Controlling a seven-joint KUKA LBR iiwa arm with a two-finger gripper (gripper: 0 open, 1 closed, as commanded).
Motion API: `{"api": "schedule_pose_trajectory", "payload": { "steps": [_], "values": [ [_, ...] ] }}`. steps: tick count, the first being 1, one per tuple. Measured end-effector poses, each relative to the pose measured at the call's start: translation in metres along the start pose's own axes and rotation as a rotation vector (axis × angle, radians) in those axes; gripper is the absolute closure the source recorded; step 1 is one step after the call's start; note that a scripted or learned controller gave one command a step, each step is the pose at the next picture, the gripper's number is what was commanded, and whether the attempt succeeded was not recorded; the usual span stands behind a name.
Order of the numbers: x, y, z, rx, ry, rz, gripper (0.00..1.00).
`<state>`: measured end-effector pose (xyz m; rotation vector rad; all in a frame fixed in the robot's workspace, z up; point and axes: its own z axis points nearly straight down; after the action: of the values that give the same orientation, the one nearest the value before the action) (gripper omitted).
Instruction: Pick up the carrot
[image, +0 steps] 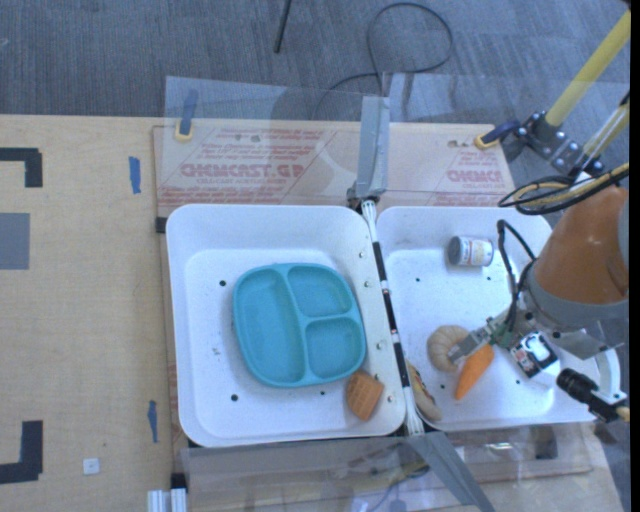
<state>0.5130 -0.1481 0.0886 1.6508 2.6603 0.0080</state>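
Bins: two shallow white ones side by side, the left bin (190, 300) and the right bin (420, 235), touching along a shared middle rim.
Arm: one, grey with an orange band (590, 255), leaning in over the right bin from the right.
Plate: one teal divided plate (298, 322) with three compartments, lying flat in the middle of the left bin.
Gripper: one (487, 340), low over the right bin's near half; whether its jaws are released or clenched cannot be told at this size.
Carrot: one (474, 370), orange, lying slanted on the floor of the right bin, its upper end right at the gripper's tip; no grasp can be made out.
Bread rolls: one tan roll (446, 347) just left of the carrot, touching or nearly so; one browner pastry (365, 396) in the left bin's near right corner, beside the plate.
Can: one small white can (470, 251) on its side at the far part of the right bin, well apart from the carrot.
Rim item: one pale piece (424, 398) against the right bin's near left edge.
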Motion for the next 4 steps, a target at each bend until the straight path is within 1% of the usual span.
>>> {"api": "schedule_pose_trajectory", "payload": {
  "steps": [1, 2, 3, 4],
  "values": [
    [-0.006, -0.001, -0.012, -0.006, -0.01, 0.01, 1.0],
    [0.07, 0.004, -0.096, 0.009, 0.004, 0.241, 1.0],
    [0.024, -0.025, -0.072, 0.012, 0.006, 0.297, 1.0],
    [-0.055, -0.064, -0.063, 0.008, 0.002, 0.077, 1.0]
  ]
}}
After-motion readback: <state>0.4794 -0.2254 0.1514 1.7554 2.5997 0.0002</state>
